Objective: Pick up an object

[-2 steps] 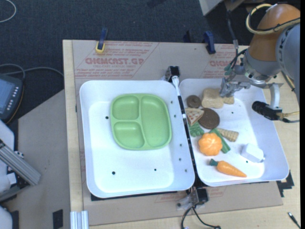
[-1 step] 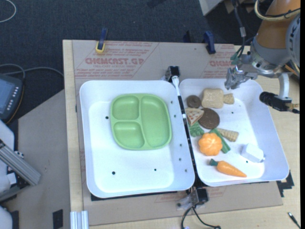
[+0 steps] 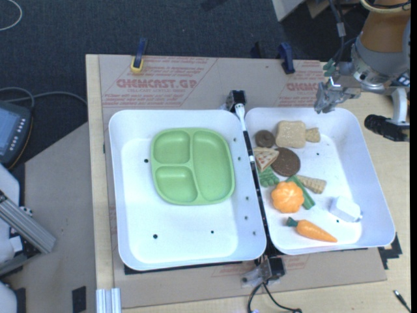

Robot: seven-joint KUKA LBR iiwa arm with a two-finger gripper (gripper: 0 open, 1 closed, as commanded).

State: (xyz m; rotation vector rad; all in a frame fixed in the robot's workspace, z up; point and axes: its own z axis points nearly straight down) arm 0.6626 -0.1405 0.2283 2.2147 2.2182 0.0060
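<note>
Right now we see the grey two-finger gripper [image 3: 325, 104] hanging over the right white plastic bin's [image 3: 373, 175] far rim, w/ nothing between its tips; how far it's open we can't tell. Nearest pick, we reckon, is the tan square bread slice [image 3: 290, 134], lying toward the bin's middle, nearer the camera and just left of the claw.

Arm [image 3: 381, 28] reaches in from right, wrist bent down, gripper [image 3: 325, 105] low.

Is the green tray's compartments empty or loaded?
Empty. The green tray in the left bin shows three bare compartments; the food pieces all lie in the right bin.
</note>
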